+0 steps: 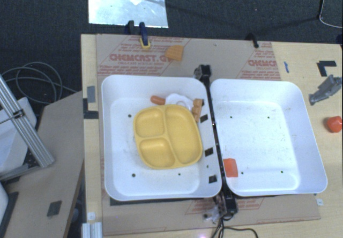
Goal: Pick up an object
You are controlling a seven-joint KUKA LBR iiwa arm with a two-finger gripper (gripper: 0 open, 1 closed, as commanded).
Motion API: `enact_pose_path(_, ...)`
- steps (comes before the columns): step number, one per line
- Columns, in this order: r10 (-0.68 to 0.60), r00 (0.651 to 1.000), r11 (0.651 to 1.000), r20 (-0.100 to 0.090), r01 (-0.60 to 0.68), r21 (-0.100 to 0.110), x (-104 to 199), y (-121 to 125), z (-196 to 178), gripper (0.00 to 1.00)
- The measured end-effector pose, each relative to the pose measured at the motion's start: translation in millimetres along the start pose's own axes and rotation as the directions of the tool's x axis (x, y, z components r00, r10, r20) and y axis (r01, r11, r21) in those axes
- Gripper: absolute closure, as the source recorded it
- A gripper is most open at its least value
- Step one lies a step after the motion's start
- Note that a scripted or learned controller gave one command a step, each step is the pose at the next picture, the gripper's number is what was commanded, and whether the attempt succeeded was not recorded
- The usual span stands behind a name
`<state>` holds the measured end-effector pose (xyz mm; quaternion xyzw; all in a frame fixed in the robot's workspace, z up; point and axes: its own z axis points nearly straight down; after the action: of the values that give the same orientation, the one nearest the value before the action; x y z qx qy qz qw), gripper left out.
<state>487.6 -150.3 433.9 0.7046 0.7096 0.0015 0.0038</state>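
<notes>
A yellow three-compartment plate [167,136] lies in the middle of the left bin [118,124]. Just behind it sit a small orange sausage-shaped piece [157,100], a white object [178,101] partly hidden by the plate's rim, and a tan block [197,108] near the bin's right wall. A small orange-red block [230,167] rests in the near left corner of the right bin [300,124].
On the bench behind the bins lies an orange-tan chunk [174,52], with a blue and yellow clamp [143,36] at the back edge. To the right of the right bin are a grey object [324,90] and a small red object [333,124].
</notes>
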Motion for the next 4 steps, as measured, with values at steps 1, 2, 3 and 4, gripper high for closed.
enact_pose_path(1, 0.011, 1.000, 1.000, 0.004, -0.011, -0.005, -60.2, -1.2, -91.9, 0.00)
enact_pose_path(2, 0.004, 1.000, 1.000, -0.001, -0.004, 0.003, -56.6, -0.8, -86.6, 0.00)
enact_pose_path(3, 0.004, 1.000, 1.000, -0.001, -0.004, 0.003, -56.6, -0.8, -86.6, 0.00)
enact_pose_path(4, 0.004, 1.000, 1.000, -0.001, -0.004, 0.003, -56.6, -0.8, -86.6, 0.00)
